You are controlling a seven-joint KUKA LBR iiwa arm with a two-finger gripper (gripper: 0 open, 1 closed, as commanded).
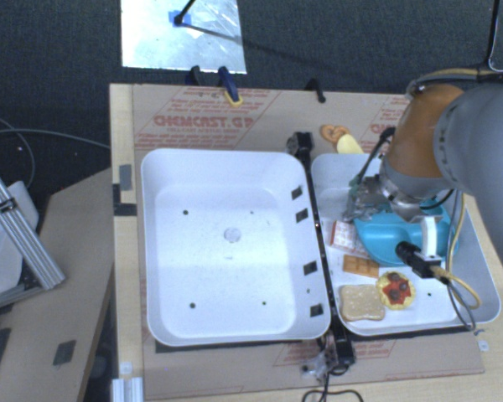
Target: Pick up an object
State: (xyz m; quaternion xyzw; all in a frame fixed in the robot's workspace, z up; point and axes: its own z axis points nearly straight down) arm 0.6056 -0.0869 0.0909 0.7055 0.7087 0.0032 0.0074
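Two shallow white plastic bins sit side by side on a brown cardboard sheet at the centre of the frame. The left bin [226,249] takes up the middle; the right bin [478,296] lies toward the right edge, and all the candidate objects are gathered in it — presumably so the arm, reaching in from the right, has a short drop to any of them.

The grey arm with its orange band [453,132] hangs over the upper half of the right bin, and its gripper [362,198] is low among the objects, just above a bright blue plastic item [394,233] at the bin's middle. The wrist hides the tips, so whether they are apart, together or clamped on anything I cannot tell; nothing is plainly seen held.

Below the blue item, toward the lower right of the frame, lie a pale slice of toy bread [362,302], a small round yellow piece with a red centre [396,290], an orange waffle-like square [360,266] and a red-and-white printed packet [344,235] near the bin's left wall. A yellow rounded toy [350,145] rests on the cardboard at the upper rim — outside the bin, so likely out of play.

My judgement: the arm is at the grasp stage, aimed at the blue item or the packet beside it.
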